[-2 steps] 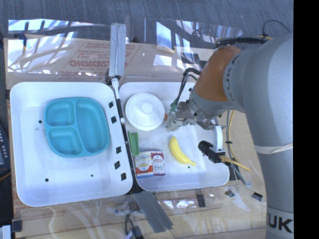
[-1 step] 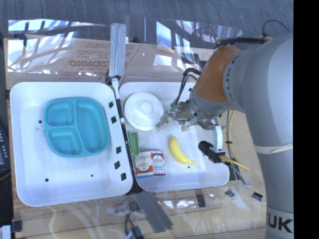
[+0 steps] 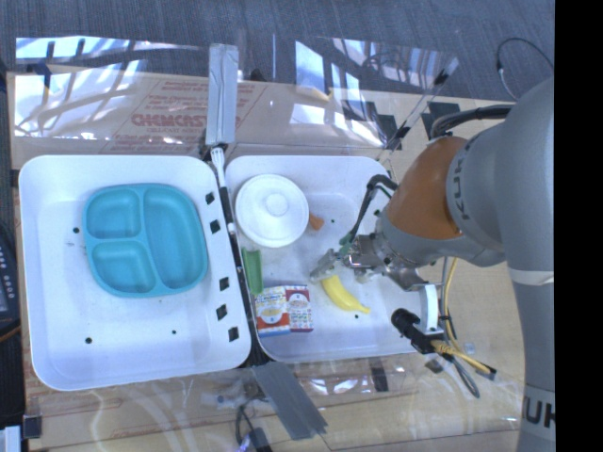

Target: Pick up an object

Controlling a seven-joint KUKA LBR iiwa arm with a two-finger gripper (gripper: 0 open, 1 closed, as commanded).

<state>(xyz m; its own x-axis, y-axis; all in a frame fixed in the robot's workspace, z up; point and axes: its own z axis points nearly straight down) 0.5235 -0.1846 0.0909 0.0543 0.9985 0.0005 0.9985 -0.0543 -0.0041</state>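
While the gripper [image 3: 332,264] hovers just off the banana [image 3: 343,295] at its 11 o'clock in the right bin [image 3: 325,348], jaws' gap unreadable, I'd judge it a light, stiff, slick toy — pinch across mid-curve.

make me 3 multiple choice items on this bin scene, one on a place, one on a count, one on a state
1. Where does the blue divided plate lie?
A. left bin
B. right bin
C. on the floor

2. How many compartments does that plate have?
A. two
B. three
C. five

3. How does the banana stand to the tool?
A. lifted clear of the bin
B. lying on the right bin floor just below the tool
C. inside the white round lid

Answers:
1 A, it sits alone in the left bin.
2 B, three hollows show.
3 B, it rests on the floor, beside the snack box.
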